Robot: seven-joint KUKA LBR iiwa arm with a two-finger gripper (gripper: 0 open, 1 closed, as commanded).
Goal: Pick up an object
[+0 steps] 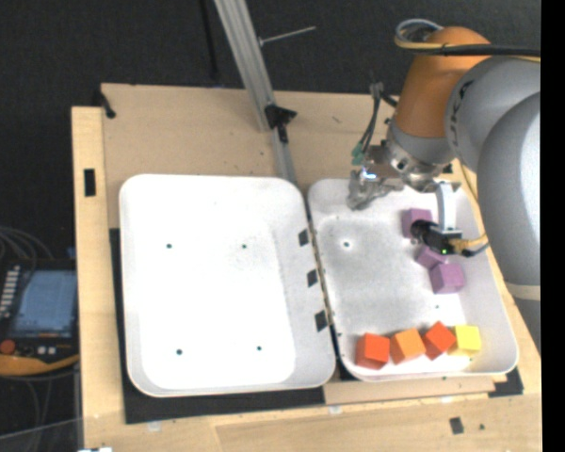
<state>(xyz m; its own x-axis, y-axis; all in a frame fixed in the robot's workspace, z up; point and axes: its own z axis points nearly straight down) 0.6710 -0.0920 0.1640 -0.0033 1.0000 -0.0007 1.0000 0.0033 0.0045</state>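
My gripper (363, 192) hangs over the far left corner of the right bin (377, 281), with nothing seen in it. Purple blocks lie to its right along the bin's right side, one (415, 221) close to the wrist and another (446, 276) further toward the front. A row of blocks sits against the bin's front wall: a red-orange one (373, 349), an orange one (408, 345), a red one (440, 338) and a yellow one (468, 338).
The left bin (212, 281) lies beside the right one, joined to it by small black clips (313, 277). A slanted metal rail (254, 73) rises from the bench behind the bins. The grey arm (499, 158) covers the right bin's far right corner.
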